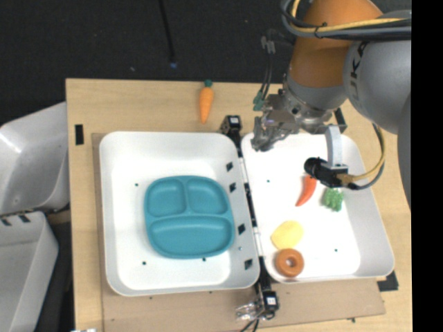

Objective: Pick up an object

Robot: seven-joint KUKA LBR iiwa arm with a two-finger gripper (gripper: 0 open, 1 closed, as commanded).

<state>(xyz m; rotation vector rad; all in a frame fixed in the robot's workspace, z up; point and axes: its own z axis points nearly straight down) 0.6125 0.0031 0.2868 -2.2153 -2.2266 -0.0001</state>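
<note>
The bench carries two white bins side by side. The left bin holds a teal divided plate at its centre, with bare floor on all sides of it. The right bin has open floor in its upper middle and lower right. A carrot lies on the bench beyond the left bin.

The gripper hangs over the top left corner of the right bin, next to the divider. A red pepper and a green piece lie to its lower right, well apart from it. A yellow object and a brown ring lie near the front edge.

The finger opening cannot be determined; the tips are dark and blurred. The arm is cut off at the right.
</note>
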